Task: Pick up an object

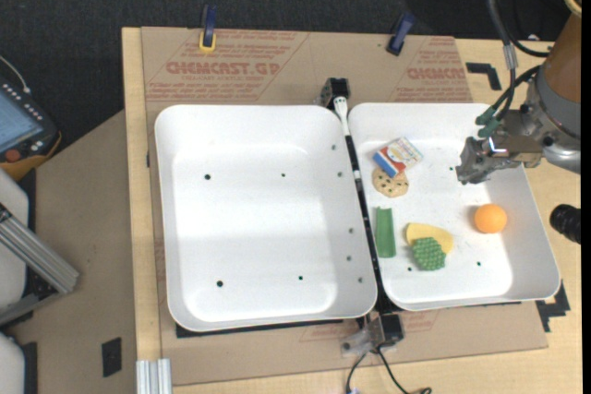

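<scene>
**Gripper poised over the right bin's far side, nothing in its grasp**

Nearest the camera, at the front of the right white plastic bin, lies a round green knobbly toy, touching a yellow wedge-shaped piece just behind it. Beside them, along the bin's left wall, lies a flat green rectangular block. A small orange ball sits apart, toward the right side. Farther back are a round tan cookie with dark chips and, touching it, a small white packet with red and blue markings.

The grey two-finger gripper reaches in from the right and hangs over the bin's far right part, above and behind the ball, near none of the other items. Nothing shows between its fingers; whether the jaws are spread or pressed together I cannot tell.

The left white plastic bin sits alongside on a brown cardboard sheet.
</scene>
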You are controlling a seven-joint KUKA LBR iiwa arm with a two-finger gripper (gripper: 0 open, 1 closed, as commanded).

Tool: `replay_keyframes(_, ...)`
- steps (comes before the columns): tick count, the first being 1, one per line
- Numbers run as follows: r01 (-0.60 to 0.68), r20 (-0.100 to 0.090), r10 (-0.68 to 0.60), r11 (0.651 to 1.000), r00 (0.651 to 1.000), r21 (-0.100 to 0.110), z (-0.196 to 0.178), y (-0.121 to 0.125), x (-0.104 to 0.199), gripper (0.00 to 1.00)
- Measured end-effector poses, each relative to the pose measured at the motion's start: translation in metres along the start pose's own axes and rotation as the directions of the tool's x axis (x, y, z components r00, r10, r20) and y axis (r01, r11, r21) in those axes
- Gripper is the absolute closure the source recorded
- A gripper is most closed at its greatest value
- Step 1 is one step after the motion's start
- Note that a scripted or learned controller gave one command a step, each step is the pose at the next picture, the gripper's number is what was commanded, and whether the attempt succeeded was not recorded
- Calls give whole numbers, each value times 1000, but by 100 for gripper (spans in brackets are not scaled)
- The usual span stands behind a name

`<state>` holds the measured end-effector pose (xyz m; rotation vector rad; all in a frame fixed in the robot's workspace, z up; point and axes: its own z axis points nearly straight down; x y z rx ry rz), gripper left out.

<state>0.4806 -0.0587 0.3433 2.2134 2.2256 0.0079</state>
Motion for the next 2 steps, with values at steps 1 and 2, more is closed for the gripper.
replay_keyframes(1, 3, 0, -3, 1000, 1000, 1, -12, 0, 69, 100)
replay_keyframes(2, -2, 1, 2, 1000, 1000, 3, -14, 0, 101, 100)
